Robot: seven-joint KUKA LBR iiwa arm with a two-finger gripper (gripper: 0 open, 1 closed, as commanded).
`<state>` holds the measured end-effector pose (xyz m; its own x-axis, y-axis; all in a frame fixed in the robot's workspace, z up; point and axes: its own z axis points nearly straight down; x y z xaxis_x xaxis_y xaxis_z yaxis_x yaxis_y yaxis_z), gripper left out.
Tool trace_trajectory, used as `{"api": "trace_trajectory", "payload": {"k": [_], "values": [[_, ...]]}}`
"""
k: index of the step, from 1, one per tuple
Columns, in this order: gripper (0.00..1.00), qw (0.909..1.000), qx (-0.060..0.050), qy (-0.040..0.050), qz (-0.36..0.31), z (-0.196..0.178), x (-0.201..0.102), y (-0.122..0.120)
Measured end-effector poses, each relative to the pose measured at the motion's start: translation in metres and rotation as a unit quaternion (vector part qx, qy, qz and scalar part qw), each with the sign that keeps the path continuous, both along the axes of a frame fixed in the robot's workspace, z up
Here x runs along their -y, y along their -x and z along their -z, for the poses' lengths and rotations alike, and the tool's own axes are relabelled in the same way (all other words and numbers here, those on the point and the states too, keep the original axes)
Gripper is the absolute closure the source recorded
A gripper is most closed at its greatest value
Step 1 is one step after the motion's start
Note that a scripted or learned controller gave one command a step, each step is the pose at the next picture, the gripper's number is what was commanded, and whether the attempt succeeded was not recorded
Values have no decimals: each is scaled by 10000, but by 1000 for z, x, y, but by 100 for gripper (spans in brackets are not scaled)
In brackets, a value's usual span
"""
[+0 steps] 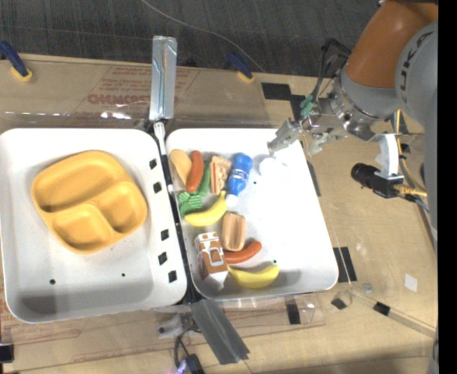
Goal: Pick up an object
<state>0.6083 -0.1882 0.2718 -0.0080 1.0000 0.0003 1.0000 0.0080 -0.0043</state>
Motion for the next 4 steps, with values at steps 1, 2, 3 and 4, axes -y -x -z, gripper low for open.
{"api": "trace_trajectory", "payload": {"k": [1,2,3,4], "values": [[0,9973,-39,-8,729,112,21,43],[0,9935,18,1,1142,180,-12,-7],[0,9937,-3,-2,1117,181,-58,51],[0,9878,5,4,1556,181,-66,29]]}}
